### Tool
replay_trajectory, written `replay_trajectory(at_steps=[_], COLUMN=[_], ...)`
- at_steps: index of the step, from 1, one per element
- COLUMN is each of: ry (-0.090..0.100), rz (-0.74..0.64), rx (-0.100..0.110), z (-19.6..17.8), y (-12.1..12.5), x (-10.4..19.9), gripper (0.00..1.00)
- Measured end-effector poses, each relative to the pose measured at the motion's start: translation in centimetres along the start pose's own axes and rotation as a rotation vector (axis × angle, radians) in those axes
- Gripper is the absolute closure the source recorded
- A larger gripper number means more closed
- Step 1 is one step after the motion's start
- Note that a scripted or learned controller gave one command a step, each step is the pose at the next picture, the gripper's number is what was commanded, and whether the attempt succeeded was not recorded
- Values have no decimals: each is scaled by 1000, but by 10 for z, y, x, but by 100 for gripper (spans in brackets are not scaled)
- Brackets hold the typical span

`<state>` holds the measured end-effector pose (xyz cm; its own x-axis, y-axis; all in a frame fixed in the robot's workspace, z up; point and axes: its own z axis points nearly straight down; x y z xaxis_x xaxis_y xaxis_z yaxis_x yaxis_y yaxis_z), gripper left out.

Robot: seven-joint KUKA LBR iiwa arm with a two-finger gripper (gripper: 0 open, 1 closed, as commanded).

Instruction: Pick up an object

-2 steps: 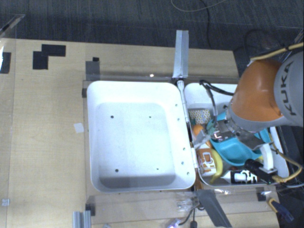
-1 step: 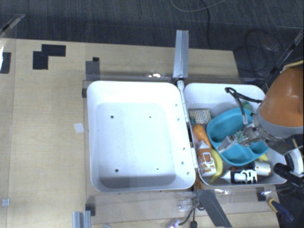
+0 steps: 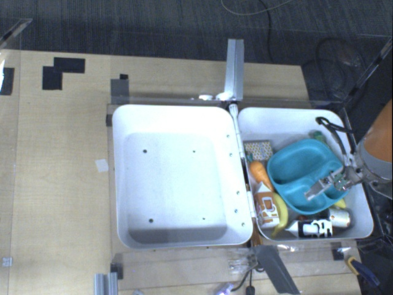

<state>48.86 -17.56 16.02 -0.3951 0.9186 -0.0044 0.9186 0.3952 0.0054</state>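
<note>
In the right bin (image 3: 295, 118) lies a blue bowl (image 3: 298, 168), tilted among other items. My gripper (image 3: 325, 187) reaches in from the right and sits low over the bowl's front right rim; whether it touches the rim is unclear. An orange juice bottle (image 3: 263, 192) lies along the bin's left wall, with a yellow banana (image 3: 281, 214) beside it. A black and white bottle (image 3: 316, 227) lies at the front of the bin. A patterned sponge (image 3: 258, 149) sits behind the orange bottle, and a green item (image 3: 320, 136) peeks out behind the bowl.
The left bin (image 3: 175, 177) stands beside the right one, parted from it by a metal rail (image 3: 235, 72). A black cable (image 3: 334, 131) crosses the right bin's far corner. The arm's orange band (image 3: 377, 134) hangs over the right edge.
</note>
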Motion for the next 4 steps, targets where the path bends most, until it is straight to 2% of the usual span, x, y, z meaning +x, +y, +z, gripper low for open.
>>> replay_trajectory(at_steps=[1,2,3,4], ry=[1,-1,-2,-2], rz=[-107,-133,-361,-581], rx=[0,-12,8,-2], z=[14,22,40,31], y=[70,33,136,79], x=[31,-38,-31,-66], gripper=[0,0,0,0])
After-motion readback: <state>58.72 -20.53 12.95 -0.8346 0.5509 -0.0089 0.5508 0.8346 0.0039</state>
